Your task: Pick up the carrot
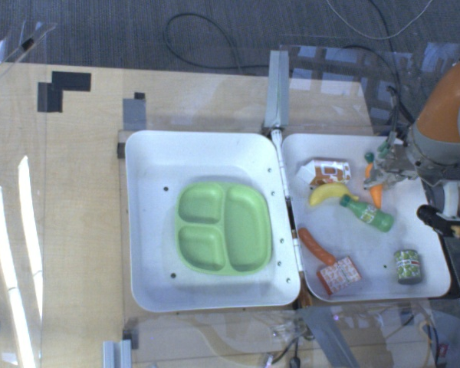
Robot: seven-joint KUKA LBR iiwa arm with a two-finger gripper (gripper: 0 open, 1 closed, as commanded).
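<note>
The carrot (pixel 376 195) lies in the right bin (pixel 433 286) near its far right side; I see its orange tip and a bit of green at the top end. My gripper (pixel 385 169) is low over the carrot's upper part and hides its middle. The arm, with its orange band (pixel 451 106), comes in from the right edge.
The right bin also holds a green bottle (pixel 367 213) touching the carrot's tip, a banana (pixel 326 194), a snack packet (pixel 330 172), a red sausage (pixel 317 245), a small red box (pixel 339 275) and a can (pixel 407 266). A green divided plate (pixel 223 228) lies in the left bin (pixel 149 205).
</note>
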